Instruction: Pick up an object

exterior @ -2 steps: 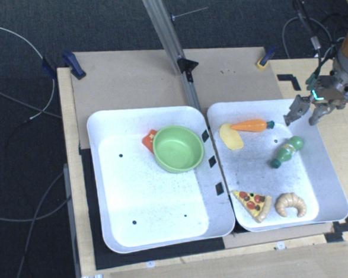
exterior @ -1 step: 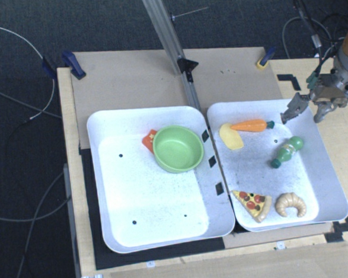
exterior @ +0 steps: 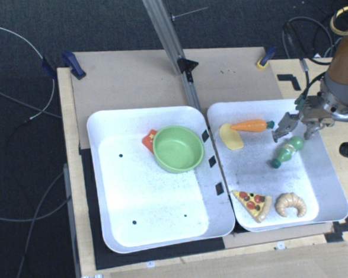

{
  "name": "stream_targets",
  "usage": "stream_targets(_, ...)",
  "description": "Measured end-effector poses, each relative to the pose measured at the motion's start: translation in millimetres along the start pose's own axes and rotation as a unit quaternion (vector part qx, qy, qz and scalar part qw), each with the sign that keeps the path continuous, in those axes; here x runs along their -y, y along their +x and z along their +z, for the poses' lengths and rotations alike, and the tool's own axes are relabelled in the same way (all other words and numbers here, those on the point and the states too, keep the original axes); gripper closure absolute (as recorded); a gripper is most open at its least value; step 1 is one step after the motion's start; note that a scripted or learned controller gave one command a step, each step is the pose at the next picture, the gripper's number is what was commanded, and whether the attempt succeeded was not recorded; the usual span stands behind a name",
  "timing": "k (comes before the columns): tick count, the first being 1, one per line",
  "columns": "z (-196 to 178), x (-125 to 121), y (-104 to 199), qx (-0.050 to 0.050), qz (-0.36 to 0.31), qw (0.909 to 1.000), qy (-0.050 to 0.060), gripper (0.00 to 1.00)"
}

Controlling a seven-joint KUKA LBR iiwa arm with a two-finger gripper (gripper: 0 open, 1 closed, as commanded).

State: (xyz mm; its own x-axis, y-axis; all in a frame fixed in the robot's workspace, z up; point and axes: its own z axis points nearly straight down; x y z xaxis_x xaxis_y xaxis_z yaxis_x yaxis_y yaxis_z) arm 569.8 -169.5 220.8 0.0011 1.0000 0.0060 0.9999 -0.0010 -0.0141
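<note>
You've got the pincer (exterior: 293, 128) low over the right bin (exterior: 328, 172), crowded: the green bottle (exterior: 285, 152) lies just beside it on the near side and the carrot (exterior: 249, 125) just to its left. Further left, the yellow piece (exterior: 231, 138) hugs the bin's left wall. Open floor sits mid-bin, between the bottle and the near row, where the pizza slice (exterior: 252, 203) and croissant (exterior: 290, 204) lie side by side. Over in the left bin (exterior: 105, 170), the green bowl (exterior: 177, 148) with the red piece (exterior: 149, 140) touching it blocks the far right corner; the near and left stretches are wide open. A slanted metal post (exterior: 167, 35) rises from the desk (exterior: 128, 79) at the far end of the gap between the bins.
</note>
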Motion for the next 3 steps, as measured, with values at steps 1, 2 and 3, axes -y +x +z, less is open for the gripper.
stream_targets(1,44,-3,5,-0.001,0.0,1.0,0.001,0.0)
stream_targets(2,86,-1,4,-0.001,0.0,1.0,-0.001,0.0)
stream_targets(3,72,-3,4,-0.001,0.0,1.0,-0.003,1.0)
